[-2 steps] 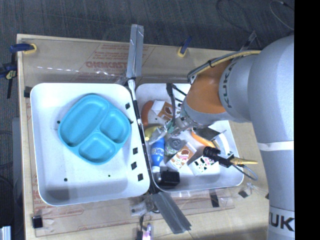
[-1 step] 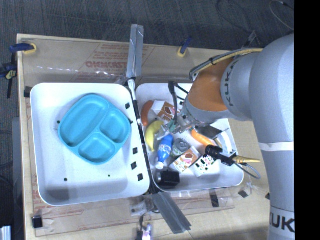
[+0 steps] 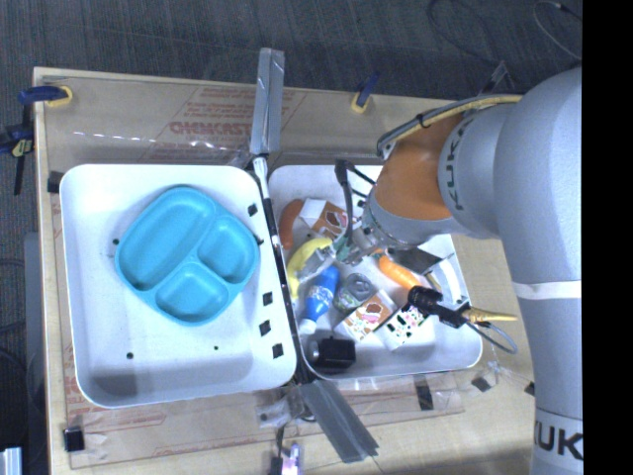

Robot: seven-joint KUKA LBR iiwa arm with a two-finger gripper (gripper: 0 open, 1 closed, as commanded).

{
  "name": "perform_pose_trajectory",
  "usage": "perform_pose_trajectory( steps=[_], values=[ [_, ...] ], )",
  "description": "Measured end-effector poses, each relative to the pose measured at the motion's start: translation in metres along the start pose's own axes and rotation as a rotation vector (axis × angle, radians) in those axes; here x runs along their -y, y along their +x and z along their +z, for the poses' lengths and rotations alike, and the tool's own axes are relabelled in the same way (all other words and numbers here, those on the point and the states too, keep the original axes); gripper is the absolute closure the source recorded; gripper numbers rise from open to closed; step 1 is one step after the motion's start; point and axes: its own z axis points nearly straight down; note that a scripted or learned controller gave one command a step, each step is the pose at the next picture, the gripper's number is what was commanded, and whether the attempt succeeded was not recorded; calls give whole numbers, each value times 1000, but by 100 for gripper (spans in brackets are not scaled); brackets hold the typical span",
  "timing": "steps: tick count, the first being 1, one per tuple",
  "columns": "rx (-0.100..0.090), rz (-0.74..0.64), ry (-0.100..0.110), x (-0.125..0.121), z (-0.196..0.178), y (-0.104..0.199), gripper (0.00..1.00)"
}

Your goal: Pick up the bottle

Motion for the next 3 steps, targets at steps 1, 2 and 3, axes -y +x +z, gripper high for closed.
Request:
perform_pose_trajectory(
  steps=[1,2,3],
  values=[
    [-7,314,5,31,12,15,0],
    [-8,310,6,30,3,16,100],
    [-4,-11,-1,-4,-46,1,100]
  ],
)
